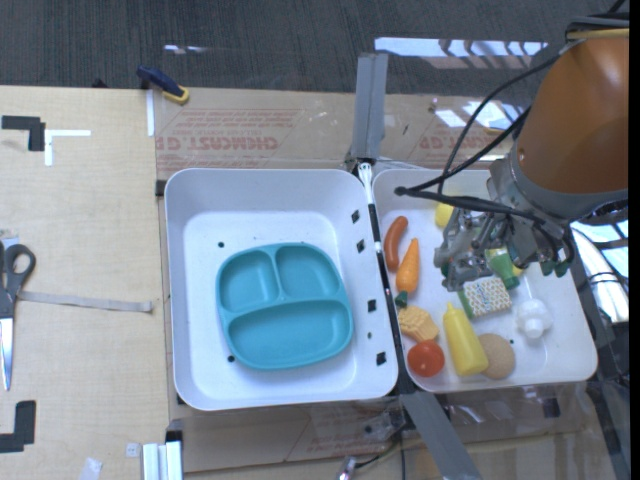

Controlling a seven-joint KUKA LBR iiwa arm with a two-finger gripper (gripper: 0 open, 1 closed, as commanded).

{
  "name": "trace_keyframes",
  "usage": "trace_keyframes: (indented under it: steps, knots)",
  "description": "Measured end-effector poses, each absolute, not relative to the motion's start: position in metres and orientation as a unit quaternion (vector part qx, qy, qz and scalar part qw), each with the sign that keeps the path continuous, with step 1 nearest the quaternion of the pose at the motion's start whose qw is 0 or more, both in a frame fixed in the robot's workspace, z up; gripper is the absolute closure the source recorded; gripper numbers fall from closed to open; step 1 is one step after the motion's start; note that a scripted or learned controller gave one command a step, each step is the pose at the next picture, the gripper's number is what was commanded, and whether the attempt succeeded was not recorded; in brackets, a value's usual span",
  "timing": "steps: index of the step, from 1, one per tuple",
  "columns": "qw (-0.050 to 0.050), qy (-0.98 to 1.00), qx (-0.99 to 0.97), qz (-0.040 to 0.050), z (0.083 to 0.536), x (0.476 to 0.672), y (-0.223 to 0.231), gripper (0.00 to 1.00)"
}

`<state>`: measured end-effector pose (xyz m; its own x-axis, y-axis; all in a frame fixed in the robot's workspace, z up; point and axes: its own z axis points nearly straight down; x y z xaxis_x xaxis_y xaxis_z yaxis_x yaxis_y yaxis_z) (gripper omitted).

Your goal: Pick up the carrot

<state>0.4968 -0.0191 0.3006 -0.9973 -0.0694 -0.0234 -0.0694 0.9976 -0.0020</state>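
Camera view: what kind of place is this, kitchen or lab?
Likely a robot lab bench: two white bins on a cardboard-topped bench, toy food such as a carrot, and scissors beside tape marks.

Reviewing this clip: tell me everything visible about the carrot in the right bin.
The carrot is a small orange toy, plastic by its look, tapered, lying flat and nearly lengthwise along the right bin's left wall. A red-orange sausage-shaped piece lies right beside it on the upper left, seemingly touching. A yellow corn-like piece sits just below. The gripper hangs to its right, apart from it.
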Motion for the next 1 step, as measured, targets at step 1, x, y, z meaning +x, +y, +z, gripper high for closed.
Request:
trace_keyframes:
  steps: [1]
  knots:
    - [0.001,1.000,0.002,0.0003,0.1944,0.5092,0.0404,1.00]
